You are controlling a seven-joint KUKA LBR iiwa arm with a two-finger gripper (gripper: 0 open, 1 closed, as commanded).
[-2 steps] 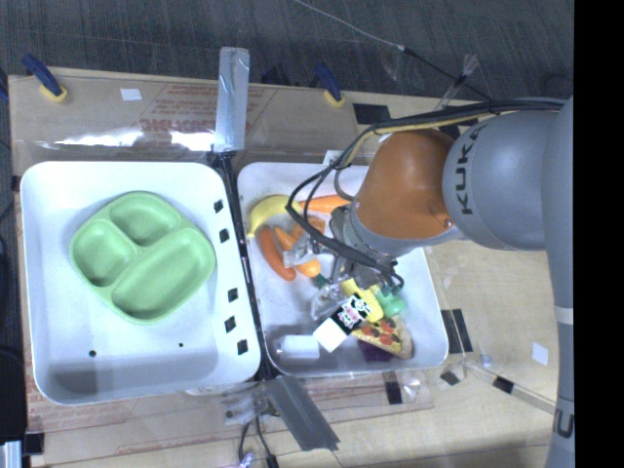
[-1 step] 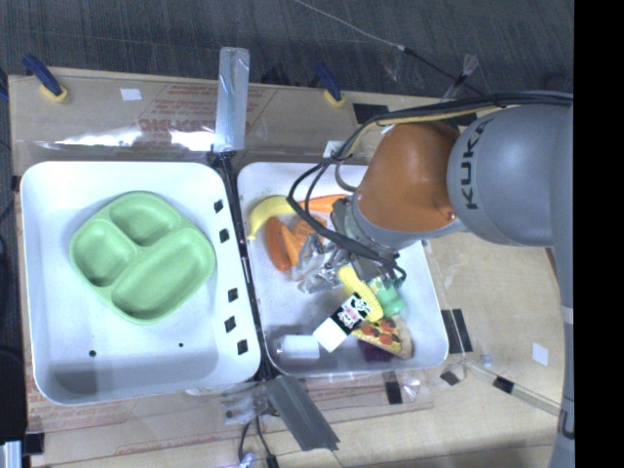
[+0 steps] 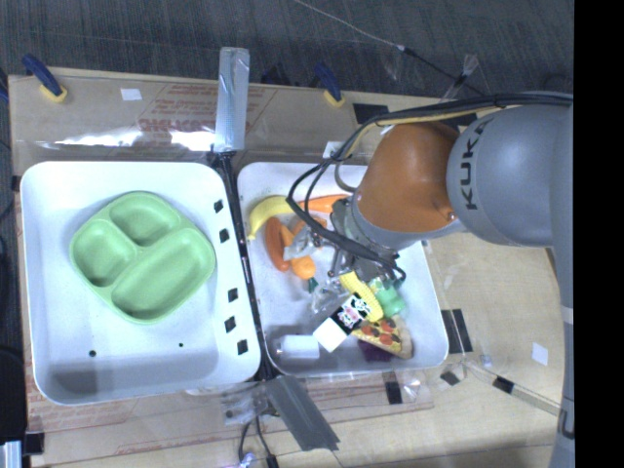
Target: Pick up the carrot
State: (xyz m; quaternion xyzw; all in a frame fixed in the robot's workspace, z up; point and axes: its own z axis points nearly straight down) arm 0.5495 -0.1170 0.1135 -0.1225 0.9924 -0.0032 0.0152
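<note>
The right bin (image 3: 429, 305) holds a pile of toy food. An orange carrot-like piece (image 3: 277, 245) lies just below a yellow banana (image 3: 265, 212). A second orange piece (image 3: 303, 266) sits beside it, and a long orange shape (image 3: 326, 203) pokes out from under the arm. I cannot tell which of these is the carrot. My gripper (image 3: 330, 273) hangs below the orange wrist band (image 3: 409, 178), low over the middle of the pile, right next to the second orange piece. The wrist hides much of it.
A green divided plate (image 3: 141, 253) lies in the left bin (image 3: 49, 359). Near the right bin's front are a pizza slice (image 3: 386, 337), a white block (image 3: 331, 335), a white box (image 3: 296, 347), a yellow carton (image 3: 357, 298) and a green item (image 3: 392, 300).
</note>
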